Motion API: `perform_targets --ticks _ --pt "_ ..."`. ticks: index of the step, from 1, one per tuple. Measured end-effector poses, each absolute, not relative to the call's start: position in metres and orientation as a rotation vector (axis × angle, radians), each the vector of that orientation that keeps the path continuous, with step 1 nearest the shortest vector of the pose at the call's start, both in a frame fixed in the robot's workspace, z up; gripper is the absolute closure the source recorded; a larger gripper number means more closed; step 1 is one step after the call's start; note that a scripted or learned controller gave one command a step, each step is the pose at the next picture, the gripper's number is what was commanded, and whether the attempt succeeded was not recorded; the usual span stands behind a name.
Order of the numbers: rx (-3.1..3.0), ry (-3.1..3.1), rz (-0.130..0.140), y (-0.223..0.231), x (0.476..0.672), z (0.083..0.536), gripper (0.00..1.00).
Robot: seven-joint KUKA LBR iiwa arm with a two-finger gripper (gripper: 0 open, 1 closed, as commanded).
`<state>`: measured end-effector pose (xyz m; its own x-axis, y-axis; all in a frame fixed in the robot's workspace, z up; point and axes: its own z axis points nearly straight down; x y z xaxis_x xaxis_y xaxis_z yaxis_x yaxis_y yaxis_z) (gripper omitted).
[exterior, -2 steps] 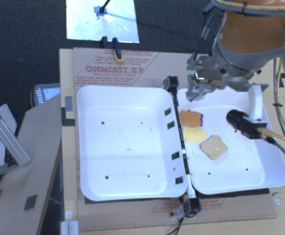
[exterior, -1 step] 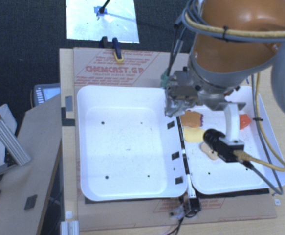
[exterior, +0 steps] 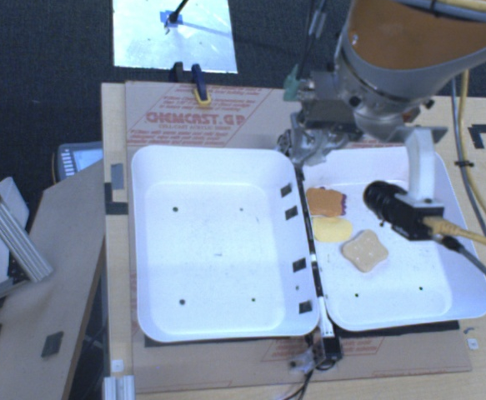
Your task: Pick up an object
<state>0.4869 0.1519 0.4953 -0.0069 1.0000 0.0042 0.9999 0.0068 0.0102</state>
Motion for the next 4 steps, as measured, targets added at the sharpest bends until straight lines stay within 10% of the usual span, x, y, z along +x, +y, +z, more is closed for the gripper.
perform_targets --ticks 1,2,3,4 --pt "2.210 2.233 0.005 0.210 0.498 0.491 1.00" --pt "2.215 2.227 0.003 0.207 0.498 0.491 0.00" --pt "2.207 2.234 0.008 0.207 0.498 0.502 1.00" --pt "2.215 2.235 -0.019 0.235 0.485 0.352 1.00"
